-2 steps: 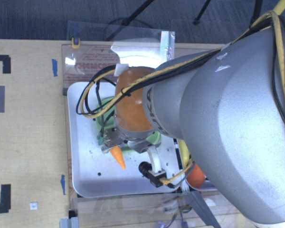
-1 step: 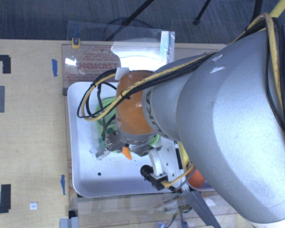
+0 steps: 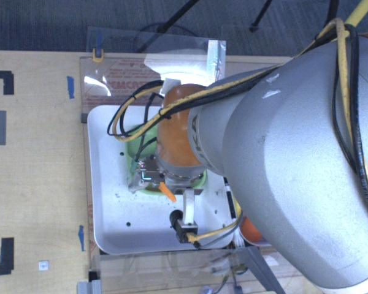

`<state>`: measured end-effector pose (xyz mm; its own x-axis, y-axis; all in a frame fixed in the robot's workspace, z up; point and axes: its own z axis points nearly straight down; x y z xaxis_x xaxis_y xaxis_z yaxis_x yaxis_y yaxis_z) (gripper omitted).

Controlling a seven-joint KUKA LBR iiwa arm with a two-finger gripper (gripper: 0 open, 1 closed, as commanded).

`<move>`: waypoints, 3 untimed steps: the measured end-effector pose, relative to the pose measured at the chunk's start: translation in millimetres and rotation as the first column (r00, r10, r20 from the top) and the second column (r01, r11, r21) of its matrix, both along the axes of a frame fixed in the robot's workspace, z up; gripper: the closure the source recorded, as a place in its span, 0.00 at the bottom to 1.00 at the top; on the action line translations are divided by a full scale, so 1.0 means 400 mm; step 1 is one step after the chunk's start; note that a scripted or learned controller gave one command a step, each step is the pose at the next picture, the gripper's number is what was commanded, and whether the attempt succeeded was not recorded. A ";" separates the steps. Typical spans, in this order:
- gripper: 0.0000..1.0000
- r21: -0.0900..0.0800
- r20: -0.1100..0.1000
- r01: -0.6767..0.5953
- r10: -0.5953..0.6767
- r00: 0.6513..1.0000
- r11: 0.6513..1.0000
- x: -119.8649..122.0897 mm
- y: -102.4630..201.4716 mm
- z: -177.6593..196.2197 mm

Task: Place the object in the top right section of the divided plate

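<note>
Arm (image 3: 276, 164) fills the right side, wrist down over the white bin (image 3: 110, 225). In the bin, mostly under the wrist, sits a green plate (image 3: 135, 147), toward the bin's far half. Gripper (image 3: 148, 177) is at the plate's near edge; can't tell its state. An orange thing (image 3: 167, 192), prob. the object, lies just beside it, long axis slanting near-right to far-left.

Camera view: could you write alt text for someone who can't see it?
A large grey robot arm with an orange band reaches down into a shallow white bin, covering most of a green plate. A small orange object lies at the plate's edge beneath the wrist.
</note>
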<state>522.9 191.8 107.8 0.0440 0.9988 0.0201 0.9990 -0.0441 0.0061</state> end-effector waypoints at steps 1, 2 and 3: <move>0.00 -0.015 -0.014 0.538 -0.538 0.843 0.843 -0.045 0.082 0.108; 1.00 -0.029 -0.015 0.543 -0.543 0.839 0.839 -0.043 0.068 0.122; 1.00 0.001 0.005 0.649 -0.649 0.761 0.761 0.113 -0.024 -0.028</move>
<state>568.1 182.1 96.6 0.6814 0.7316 0.0211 0.7315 -0.6817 0.0116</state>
